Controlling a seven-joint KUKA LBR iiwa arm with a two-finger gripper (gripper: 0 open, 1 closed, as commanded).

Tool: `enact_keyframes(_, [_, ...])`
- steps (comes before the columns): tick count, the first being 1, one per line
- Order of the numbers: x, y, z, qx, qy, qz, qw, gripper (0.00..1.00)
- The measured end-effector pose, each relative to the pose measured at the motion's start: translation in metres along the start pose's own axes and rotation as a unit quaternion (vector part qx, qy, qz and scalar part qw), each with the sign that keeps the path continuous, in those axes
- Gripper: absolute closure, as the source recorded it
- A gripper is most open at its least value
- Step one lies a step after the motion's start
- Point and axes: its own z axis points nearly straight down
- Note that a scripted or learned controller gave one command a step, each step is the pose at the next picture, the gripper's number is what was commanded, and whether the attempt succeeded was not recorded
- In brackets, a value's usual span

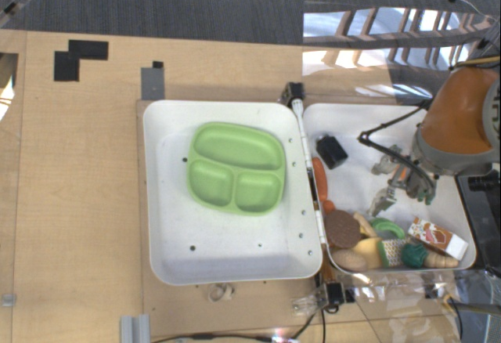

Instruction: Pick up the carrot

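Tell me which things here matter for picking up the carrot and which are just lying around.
For the job:
carrot, along the right bin's left wall
gripper, above the right bin

Lying about:
green plate in the left bin
black block
brown disc
small carton

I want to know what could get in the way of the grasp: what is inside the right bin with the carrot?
In the right bin, the carrot lies along the left wall. A black block sits above it, a brown disc below, then toy foods and a small carton. The gripper hovers mid-bin, covering some floor.
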Motion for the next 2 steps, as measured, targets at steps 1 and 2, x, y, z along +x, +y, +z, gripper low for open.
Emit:
enact_keyframes(1, [-0.088, -0.018, 0.002, 0.0, 0.0, -0.125, 0.9922, 0.0])
enact_keyframes(2, [-0.044, -0.032, 0.002, 0.0, 0.001, -0.102, 0.9948, 0.0])
